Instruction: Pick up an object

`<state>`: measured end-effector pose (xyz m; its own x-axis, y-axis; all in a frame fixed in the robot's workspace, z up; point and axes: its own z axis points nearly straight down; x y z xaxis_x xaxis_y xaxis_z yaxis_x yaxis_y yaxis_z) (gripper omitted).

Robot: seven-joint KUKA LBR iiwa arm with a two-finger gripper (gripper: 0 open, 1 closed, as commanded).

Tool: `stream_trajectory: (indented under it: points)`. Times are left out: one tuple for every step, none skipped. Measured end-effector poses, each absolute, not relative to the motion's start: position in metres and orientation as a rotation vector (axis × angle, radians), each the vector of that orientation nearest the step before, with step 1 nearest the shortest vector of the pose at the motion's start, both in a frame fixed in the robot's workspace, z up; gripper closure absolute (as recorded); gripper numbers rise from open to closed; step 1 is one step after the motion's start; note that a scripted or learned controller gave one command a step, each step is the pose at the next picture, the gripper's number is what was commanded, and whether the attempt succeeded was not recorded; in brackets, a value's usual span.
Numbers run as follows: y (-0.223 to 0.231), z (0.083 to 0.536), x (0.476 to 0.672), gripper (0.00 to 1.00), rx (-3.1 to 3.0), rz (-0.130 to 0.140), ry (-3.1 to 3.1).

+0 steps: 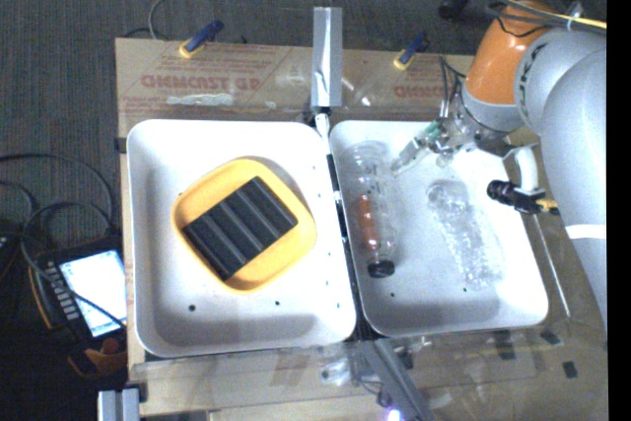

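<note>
In the left bin (148, 212) lies a yellow pad with a black ribbed top (245, 223). The right bin (513, 306) holds two clear plastic bottles. One bottle (370, 207) lies along the bin's left wall, with a black cap at its near end and a reddish tint inside. The other clear bottle (461, 232) lies right of the middle. My gripper (422, 145) hangs over the far part of the right bin, between the two bottles' far ends, with nothing visibly in it. The grey arm with its orange band (503, 49) comes in from the upper right.
A metal post (326, 54) stands at the back where the bins meet. Blue-and-yellow clamps (200, 38) (411, 51) sit on the cardboard backboard. A small black-and-yellow fitting (517, 196) sticks out by the right bin's right wall. A tablet (87, 289) lies on the floor at left.
</note>
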<state>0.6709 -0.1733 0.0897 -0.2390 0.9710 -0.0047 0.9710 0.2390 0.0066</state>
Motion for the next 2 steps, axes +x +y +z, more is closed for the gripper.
stream_trajectory:
  points:
    - [-0.159, 0.125, 0.669, 0.0, 1.426, -0.001, 2.795]
    - [-0.193, 0.091, 0.618, 0.0, 1.351, 0.003, 2.823]
